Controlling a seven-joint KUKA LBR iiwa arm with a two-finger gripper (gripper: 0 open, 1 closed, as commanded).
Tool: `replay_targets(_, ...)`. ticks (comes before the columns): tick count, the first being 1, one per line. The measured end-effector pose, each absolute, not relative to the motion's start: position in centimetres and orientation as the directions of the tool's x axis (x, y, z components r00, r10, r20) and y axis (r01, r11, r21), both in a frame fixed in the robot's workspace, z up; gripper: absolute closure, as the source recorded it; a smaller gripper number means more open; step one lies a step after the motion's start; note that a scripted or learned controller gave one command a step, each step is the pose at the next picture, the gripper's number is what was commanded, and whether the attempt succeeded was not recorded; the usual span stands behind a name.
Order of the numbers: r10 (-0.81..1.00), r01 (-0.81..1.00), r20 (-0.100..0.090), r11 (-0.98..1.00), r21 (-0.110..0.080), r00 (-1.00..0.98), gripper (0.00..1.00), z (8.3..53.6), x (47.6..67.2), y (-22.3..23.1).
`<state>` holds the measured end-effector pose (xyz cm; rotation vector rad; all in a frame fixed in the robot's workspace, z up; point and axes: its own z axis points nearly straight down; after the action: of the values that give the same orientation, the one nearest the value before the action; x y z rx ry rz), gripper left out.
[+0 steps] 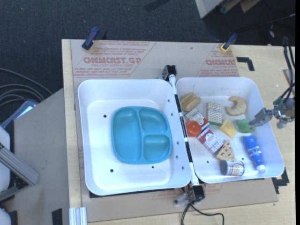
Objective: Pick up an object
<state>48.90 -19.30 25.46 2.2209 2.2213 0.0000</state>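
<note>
The right bin (220, 84) holds several small items. A tan bread roll (190, 101) and a croissant (236, 106) lie at the back, with a checked cracker (214, 111) between them. Toward the middle are a red-and-white item (194, 126), a red packet (210, 141), a yellow cheese wedge (228, 128) and a green block (243, 125). A pizza slice (226, 151), a small can (232, 168) and a blue bottle (253, 152) lie nearer the front. My gripper (269, 115) hangs low over the bin's right rim, just right of the green block, touching nothing I can see.
The left bin (93, 97) carries a blue divided plate (141, 134). Both bins rest on a cardboard-covered bench (122, 60) held by clamps (91, 37) at the back. Cables (18, 93) lie on the floor at the left.
</note>
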Motion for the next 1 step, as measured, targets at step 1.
replay_targets(1, 1.0, 1.0, 0.002, -0.001, -0.003, 0.001, 0.0, 8.88, 47.81, -21.31)
